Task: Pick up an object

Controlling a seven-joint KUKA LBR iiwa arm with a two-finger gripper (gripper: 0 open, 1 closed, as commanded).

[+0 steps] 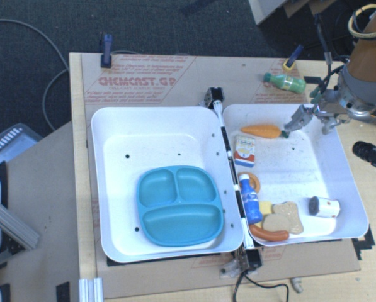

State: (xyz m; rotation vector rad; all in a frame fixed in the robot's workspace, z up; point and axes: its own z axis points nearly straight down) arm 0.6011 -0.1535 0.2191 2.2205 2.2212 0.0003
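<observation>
Nothing is picked up yet. Claw [293,123] hangs in the right bin [339,168] at one o'clock, fingers apart, holding nothing, tip just beside the toy carrot [261,131].

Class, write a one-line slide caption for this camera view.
Grey arm's pincer hovers by the toy carrot in the right bin; a blue divided plate lies in the left bin.
</observation>
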